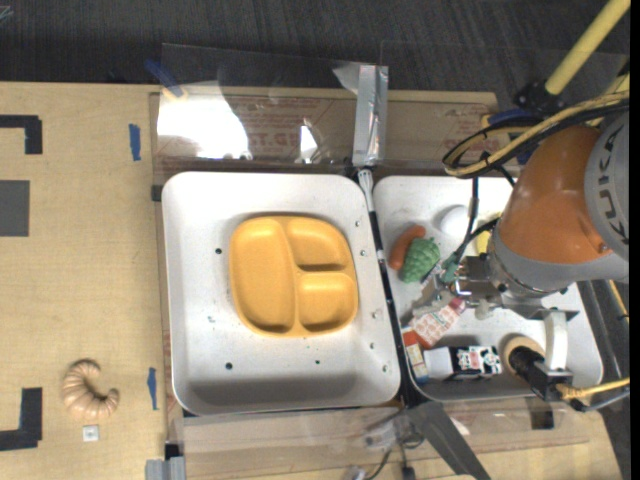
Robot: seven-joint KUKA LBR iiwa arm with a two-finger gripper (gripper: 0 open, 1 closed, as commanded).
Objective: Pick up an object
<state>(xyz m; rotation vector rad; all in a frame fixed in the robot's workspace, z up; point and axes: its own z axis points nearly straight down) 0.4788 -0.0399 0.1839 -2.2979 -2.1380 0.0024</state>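
Reaching into the right bin [590, 363], the gripper [452, 276] hung beside the toy carrot [416, 253], above a packet [436, 323]; finger state couldn't be told.

The wooden bench [80, 268] bore two white bins [190, 268] side by side, and a tan croissant [90, 389] near its left edge.

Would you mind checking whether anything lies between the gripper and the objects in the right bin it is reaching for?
Nothing visible stands in the way. The gripper hangs directly over the clutter in the right bin, beside the green and orange toy and above the red and white packet.
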